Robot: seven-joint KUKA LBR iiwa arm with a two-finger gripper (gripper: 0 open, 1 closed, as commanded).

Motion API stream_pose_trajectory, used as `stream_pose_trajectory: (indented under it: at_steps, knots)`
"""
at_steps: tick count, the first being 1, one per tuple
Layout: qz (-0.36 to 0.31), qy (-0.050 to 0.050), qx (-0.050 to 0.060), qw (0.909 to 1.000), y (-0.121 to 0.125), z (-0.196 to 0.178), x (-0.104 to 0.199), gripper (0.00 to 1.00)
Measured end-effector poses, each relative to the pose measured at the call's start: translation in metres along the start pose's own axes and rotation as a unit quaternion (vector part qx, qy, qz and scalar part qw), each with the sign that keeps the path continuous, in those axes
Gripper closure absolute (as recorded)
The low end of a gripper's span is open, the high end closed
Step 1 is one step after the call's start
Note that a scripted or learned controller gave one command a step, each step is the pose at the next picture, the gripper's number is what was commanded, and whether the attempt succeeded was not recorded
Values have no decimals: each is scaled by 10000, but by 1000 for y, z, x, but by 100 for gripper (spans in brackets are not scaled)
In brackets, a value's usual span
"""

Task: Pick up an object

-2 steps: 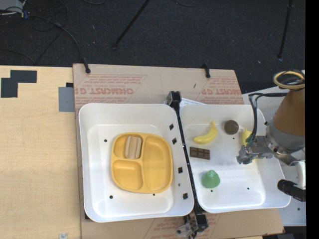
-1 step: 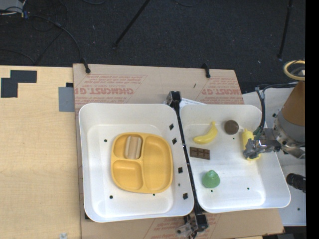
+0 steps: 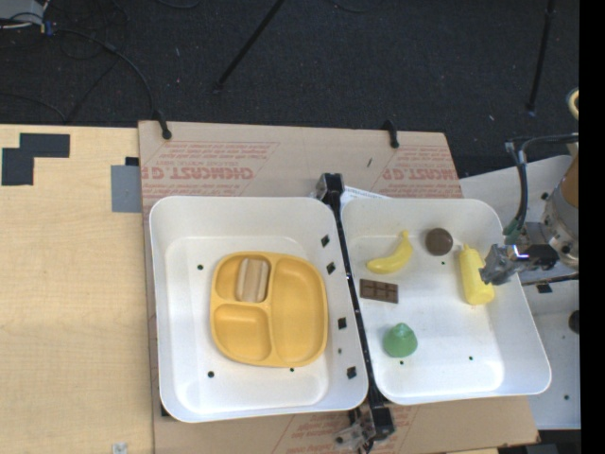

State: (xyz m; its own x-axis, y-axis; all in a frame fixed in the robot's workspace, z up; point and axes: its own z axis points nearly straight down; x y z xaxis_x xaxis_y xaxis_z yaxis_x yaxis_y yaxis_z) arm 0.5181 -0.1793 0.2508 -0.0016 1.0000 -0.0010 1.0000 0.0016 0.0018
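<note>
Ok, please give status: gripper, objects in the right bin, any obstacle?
Gripper at right bin's right edge, beside yellow block. Nothing seen held. Banana, brown ball, chocolate bar, green cone lie apart, unobstructed.

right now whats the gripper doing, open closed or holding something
Gripper: at the right bin's right side, right beside the yellow block; open or shut cannot be told, and no object is seen held.
</note>
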Motion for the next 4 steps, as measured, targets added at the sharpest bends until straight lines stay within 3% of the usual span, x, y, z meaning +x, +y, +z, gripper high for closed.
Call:
stream_pose_trajectory:
  at_steps: [4]
  knots:
    - [-18,17,41,10000,4,28,220,100]
